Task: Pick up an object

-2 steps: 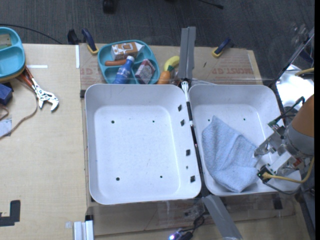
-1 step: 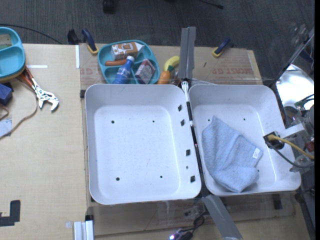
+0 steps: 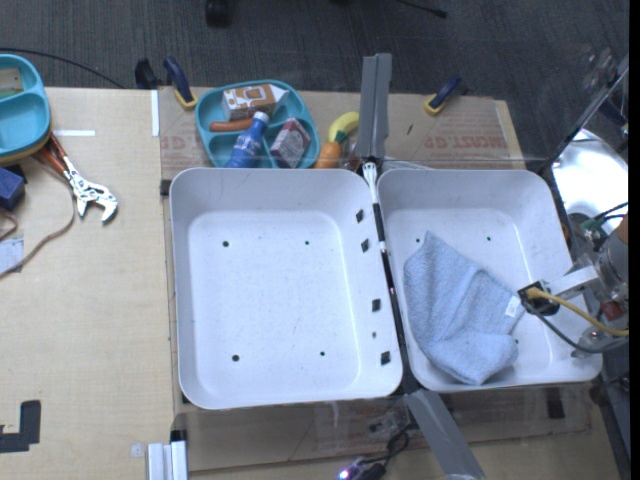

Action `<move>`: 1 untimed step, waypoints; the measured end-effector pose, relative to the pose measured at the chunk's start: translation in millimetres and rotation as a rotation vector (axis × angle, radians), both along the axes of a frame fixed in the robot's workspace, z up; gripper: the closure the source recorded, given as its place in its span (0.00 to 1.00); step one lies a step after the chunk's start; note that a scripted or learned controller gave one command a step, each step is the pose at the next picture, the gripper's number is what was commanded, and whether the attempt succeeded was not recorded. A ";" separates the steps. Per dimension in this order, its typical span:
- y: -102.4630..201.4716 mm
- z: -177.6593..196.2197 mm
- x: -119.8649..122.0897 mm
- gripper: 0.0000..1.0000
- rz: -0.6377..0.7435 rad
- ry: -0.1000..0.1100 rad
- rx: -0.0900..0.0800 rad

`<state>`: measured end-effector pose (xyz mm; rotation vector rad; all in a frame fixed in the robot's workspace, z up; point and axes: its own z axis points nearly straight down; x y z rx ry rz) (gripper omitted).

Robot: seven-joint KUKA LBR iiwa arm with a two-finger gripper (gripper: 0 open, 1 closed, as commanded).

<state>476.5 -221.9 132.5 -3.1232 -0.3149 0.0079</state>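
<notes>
A crumpled light blue cloth (image 3: 458, 311) lies in the right white bin (image 3: 470, 193), spread from the bin's middle toward its front wall. My gripper (image 3: 603, 308) sits at the right edge of the view, just outside that bin's right wall and to the right of the cloth. It does not touch the cloth. The left white bin (image 3: 270, 278) stands beside the right one.
Behind the bins stands a teal divided tray (image 3: 212, 118) with a small bottle, a box and toy food. A yellow and an orange toy (image 3: 338, 138) lie next to it. A wrench (image 3: 88, 193) rests on the bench at the left. A grey post (image 3: 375, 103) rises between the bins.
</notes>
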 end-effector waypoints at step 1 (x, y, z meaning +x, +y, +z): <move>0.4 -1.5 0.2 0.00 0.002 -0.001 0.000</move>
